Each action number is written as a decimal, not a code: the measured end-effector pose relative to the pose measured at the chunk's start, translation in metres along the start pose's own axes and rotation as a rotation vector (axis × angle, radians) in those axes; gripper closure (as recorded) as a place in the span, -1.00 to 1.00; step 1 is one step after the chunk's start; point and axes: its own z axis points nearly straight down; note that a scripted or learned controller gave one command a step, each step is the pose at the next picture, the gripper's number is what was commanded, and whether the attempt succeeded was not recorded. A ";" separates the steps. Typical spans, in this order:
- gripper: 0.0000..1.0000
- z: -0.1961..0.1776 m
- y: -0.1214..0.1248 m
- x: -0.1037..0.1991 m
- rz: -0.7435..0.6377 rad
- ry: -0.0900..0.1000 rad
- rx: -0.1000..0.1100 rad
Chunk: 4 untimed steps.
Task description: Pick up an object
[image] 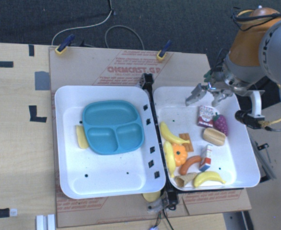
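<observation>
My gripper [208, 97] hangs over the far part of the right bin [179, 97], its two grey fingers spread open with nothing between them. Just below it lie a red and white packet [206, 116] and a bunch of purple grapes [221, 123]. A hot dog bun [214, 137] sits in front of those. Further forward in the same bin are two bananas [168, 134] by the left wall, an orange fruit [180, 154], a sausage [191, 164], a small carton [205, 158] and another banana [208, 178].
The left bin [68, 176] holds a blue divided plate [113, 127] with a yellow piece [81, 136] at its left side. A black divider [151, 128] runs between the bins. Clamps and a cable lie on the cardboard behind.
</observation>
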 end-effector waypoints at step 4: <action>-1.00 0.125 -0.022 -0.063 0.003 -0.004 -0.007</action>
